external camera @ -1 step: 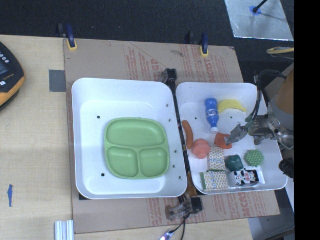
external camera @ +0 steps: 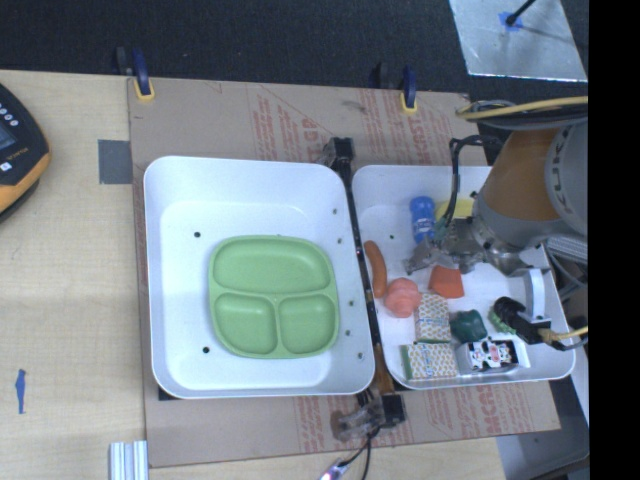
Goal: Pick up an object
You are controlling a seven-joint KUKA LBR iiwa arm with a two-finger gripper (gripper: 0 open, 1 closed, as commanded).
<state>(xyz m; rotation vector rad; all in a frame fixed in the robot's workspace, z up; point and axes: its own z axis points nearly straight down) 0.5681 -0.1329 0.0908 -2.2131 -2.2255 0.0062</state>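
The gripper [external camera: 437, 258] hangs low in the right bin [external camera: 385, 193], its dark fingers [external camera: 420, 260] spread a little with nothing visibly between them, just above a small orange block [external camera: 447, 282] and a round pink ball [external camera: 401, 297]. Around these lie a blue bottle [external camera: 422, 216], a brown sausage [external camera: 375, 268] by the left wall, patterned packets [external camera: 432, 340] and a dark green lump [external camera: 467, 324], while the left bin [external camera: 170, 268] holds a green divided plate [external camera: 272, 295]. The arm [external camera: 530, 183] hides the right bin's upper right corner.

Wooden bench [external camera: 70, 298] has a cardboard sheet [external camera: 290, 118] clamped on it, and two white bins [external camera: 165, 268] sitting side by side on that.
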